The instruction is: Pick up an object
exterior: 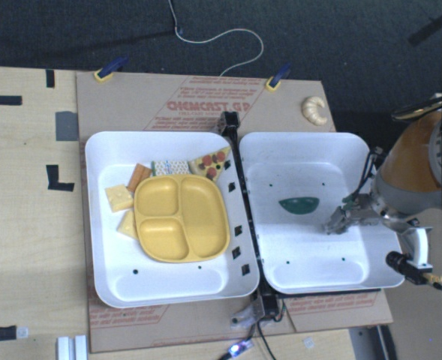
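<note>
A dark green bowl-like object (299, 204) lies in the middle of the right bin (281, 268). My gripper (339, 223) reaches in from the right and hangs low over the bin floor, a short way right of and below the green object, apart from it. Nothing shows between its fingers. The left bin (108, 276) holds a yellow divided plate (181, 217) lying over several flat pieces: tan squares (118, 198), an orange-brown piece (139, 175) and patterned cards (205, 163) along the far side.
The two bins meet at a black clipped seam (239, 216). A beige lump (316, 109) sits on the cardboard behind the right bin. A white cable (221, 40) loops at the back. The arm's orange band (419, 152) overhangs the right bin's right rim.
</note>
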